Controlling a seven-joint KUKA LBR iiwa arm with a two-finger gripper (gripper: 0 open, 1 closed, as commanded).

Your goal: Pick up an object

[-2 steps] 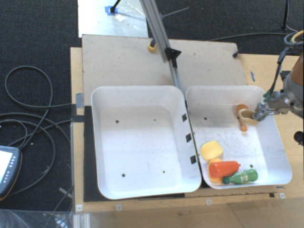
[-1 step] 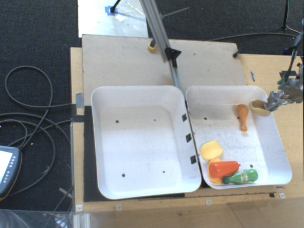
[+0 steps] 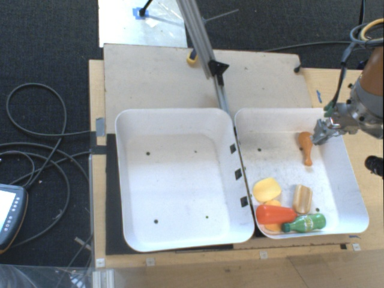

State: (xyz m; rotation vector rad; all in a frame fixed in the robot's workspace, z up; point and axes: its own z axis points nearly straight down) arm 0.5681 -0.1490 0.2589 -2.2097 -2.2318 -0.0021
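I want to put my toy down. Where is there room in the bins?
The left bin has bare floor wall to wall. In the right bin, room lies along the top wall, left of the chicken leg. Its bottom edge is crowded: yellow piece, red piece, bread, green bottle.

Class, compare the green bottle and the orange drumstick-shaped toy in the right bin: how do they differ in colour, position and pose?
The green bottle is green with a pale label; the drumstick toy is orange-brown. The bottle lies near the bin's front edge, touching a red item; the drumstick lies apart, farther back, beside the gripper. The bottle points sideways, the drumstick front-to-back. Both lie flat in the right bin.
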